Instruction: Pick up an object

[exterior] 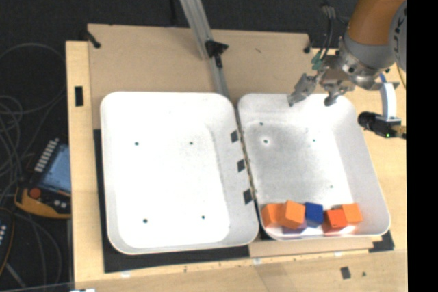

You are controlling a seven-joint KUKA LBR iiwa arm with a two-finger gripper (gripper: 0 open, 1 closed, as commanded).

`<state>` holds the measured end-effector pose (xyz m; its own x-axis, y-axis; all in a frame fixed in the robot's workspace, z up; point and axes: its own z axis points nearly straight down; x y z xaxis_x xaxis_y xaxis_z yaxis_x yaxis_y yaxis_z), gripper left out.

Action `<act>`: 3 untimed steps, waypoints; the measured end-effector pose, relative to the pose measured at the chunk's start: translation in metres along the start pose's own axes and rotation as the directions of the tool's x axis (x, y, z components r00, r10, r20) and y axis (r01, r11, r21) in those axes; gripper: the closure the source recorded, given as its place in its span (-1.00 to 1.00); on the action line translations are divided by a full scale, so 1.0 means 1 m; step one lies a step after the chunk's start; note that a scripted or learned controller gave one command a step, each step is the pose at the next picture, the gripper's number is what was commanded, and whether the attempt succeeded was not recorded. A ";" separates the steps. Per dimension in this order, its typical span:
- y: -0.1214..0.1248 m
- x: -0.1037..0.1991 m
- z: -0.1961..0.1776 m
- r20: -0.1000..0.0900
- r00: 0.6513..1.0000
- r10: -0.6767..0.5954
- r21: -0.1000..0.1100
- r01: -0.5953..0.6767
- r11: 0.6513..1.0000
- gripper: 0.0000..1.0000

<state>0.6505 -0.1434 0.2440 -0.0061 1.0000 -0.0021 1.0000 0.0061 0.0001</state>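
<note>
The arm reaches in from the right, its orange band above a grey wrist, bent down over the far edge of the right bin. The fingers hang spread apart with nothing between them, just over that bin's far rim.

Well below the fingers, along the bin's near wall, sits a row of blocks: four orange blocks in two pairs and one blue block between the pairs, all touching or nearly so. A purple piece peeks from under the left pair. The left bin lies far to the fingers' left. Both bins rest on the desk.
</note>
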 end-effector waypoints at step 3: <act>0.029 0.020 0.151 0.000 1.000 0.004 0.004 -0.004 1.000 -1.00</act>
<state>0.6796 -0.1234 0.0926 -0.0024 1.0000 -0.0020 1.0000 0.0024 -0.0035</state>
